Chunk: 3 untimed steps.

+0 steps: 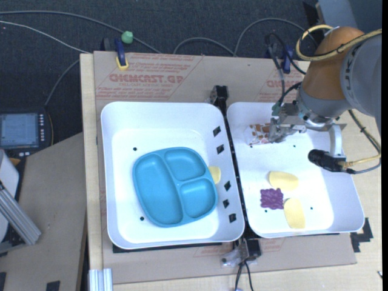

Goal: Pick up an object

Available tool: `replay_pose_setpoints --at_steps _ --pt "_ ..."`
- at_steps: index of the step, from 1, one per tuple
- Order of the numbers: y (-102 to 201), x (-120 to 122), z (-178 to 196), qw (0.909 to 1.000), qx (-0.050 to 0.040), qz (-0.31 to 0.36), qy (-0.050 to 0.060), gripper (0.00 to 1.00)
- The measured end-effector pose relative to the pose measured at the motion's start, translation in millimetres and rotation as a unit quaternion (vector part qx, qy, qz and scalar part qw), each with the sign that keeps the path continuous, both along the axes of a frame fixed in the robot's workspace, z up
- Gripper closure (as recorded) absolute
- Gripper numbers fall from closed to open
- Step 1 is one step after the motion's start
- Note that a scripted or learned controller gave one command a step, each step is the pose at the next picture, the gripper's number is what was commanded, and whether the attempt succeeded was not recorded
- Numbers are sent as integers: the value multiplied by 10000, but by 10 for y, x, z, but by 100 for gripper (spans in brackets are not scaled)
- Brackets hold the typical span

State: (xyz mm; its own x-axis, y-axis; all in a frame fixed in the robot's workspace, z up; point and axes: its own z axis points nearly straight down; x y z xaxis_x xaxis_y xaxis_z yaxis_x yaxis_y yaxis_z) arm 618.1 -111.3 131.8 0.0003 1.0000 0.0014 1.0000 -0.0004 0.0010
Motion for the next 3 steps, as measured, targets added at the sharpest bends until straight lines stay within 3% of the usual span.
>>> replay_pose_setpoints --at_steps 1,2,3 --pt "-90 7 605 10000 -15 -2 -32 100" --pt "-89 18 939 10000 -9 8 -17 100" --pt "551 -11 969 10000 6 32 13 100"
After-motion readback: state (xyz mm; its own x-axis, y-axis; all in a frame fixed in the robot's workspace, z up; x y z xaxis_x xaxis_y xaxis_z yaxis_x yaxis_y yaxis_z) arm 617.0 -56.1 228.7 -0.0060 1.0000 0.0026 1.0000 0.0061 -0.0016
